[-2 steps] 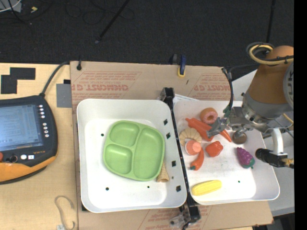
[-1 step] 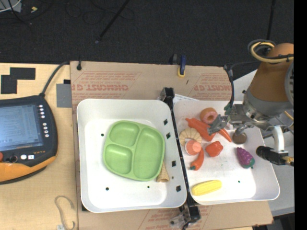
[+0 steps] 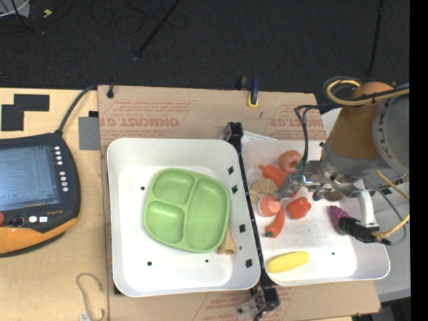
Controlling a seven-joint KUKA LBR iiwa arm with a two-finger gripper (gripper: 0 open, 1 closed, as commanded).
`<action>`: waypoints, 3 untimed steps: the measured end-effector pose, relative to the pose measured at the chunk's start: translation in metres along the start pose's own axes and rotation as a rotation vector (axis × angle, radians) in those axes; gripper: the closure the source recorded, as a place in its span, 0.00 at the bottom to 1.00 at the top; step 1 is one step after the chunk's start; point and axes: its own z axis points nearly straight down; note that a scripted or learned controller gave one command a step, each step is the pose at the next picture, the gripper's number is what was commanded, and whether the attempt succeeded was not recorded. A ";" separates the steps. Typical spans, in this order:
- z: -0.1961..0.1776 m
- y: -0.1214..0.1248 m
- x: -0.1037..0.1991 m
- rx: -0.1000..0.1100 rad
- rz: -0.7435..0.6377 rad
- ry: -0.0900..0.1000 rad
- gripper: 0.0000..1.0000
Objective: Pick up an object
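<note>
1. Two white bins sit side by side: the left bin (image 3: 127, 179) holds a green divided plate (image 3: 186, 209), the right bin (image 3: 368, 263) holds the pile of toy food.
2. Gripper (image 3: 291, 188) is low over the far-left part of the right bin, arm coming in from the right. Its opening is too small and cluttered to read, so cannot tell.
3. Nothing is visibly held.
4. Nearest candidates: pink round piece (image 3: 269, 206) just below-left of the gripper, red pepper-like piece (image 3: 298, 208) just below it, orange piece (image 3: 273, 174) just up-left, peach ring (image 3: 291, 160) beyond that.
5. Orange carrot-like piece (image 3: 275, 225) lies a bit nearer the camera, long axis running roughly near-to-far.
6. Yellow corn (image 3: 288, 261) lies well apart at the near edge, long axis left-right; purple item (image 3: 336, 214) sits to the right, under the arm.
7. Judgement: the pink or red piece is the likely target, needing only a short drop toward the camera side.
8. Risk: pieces are crowded and touching, so a close may nudge neighbours.
</note>
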 end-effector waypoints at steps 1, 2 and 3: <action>0.051 0.000 0.002 -0.004 0.002 -0.001 0.00; 0.037 0.001 0.000 -0.008 0.007 -0.002 1.00; -0.015 0.008 -0.010 -0.010 0.009 -0.003 1.00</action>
